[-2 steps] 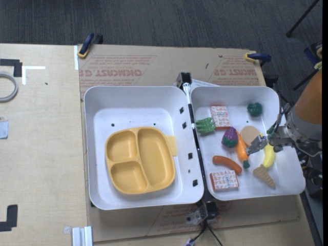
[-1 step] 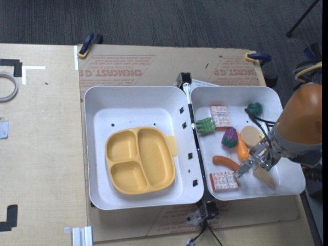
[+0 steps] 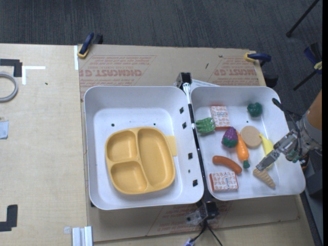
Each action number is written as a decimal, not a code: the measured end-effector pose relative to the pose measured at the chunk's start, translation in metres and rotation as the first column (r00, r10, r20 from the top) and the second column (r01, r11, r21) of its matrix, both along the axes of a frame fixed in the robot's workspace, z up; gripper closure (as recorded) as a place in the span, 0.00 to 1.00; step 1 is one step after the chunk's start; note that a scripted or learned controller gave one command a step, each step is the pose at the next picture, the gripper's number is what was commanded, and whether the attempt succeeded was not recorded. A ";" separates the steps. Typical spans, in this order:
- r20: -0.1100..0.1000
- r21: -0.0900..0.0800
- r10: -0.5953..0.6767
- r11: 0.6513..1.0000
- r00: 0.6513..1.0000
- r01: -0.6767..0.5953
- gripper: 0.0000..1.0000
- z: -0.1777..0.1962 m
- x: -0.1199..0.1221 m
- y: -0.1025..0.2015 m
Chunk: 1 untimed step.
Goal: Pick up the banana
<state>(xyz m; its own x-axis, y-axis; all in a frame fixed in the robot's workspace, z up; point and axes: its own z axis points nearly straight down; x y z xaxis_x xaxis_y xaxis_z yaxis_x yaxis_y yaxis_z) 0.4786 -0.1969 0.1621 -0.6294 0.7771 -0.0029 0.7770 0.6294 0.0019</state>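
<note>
**Claw low over the right bin, beside the banana**

Nearest me, along the front wall of the right-hand shallow white bin [image 3: 294, 191], I see a small white packet with red print [image 3: 224, 181] and, to its right, a tan waffle cone [image 3: 265, 177]. Just behind these lies a red-orange toy sausage [image 3: 227, 162].

My claw [image 3: 271, 158] reaches in from the right edge of the view and sits just above the cone, its dark fingers pointing down and left. I cannot tell from this angle whether they are spread or closed, and I see nothing between them.

The small yellow plastic banana [image 3: 266, 143] lies just behind the claw, near the bin's right wall, beside a round tan disc [image 3: 250, 136]. Left of the disc lie an orange toy carrot [image 3: 242, 150] and a purple toy aubergine [image 3: 230, 137].

Farther back sit a green leafy toy vegetable [image 3: 205, 126], a second red-and-white packet [image 3: 219, 116] and a dark green toy broccoli [image 3: 254, 108].

In the left-hand white bin [image 3: 97, 111] rests a yellow three-compartment plastic plate [image 3: 139, 160].

Both bins stand on a brown cardboard sheet [image 3: 133, 66], held to the pale wooden table [image 3: 41, 137] by blue and yellow clamps [image 3: 86, 45] at its far corners.
</note>
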 end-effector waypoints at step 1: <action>-0.001 0.000 0.078 0.997 0.997 -0.078 0.00 -0.052 0.055 -0.025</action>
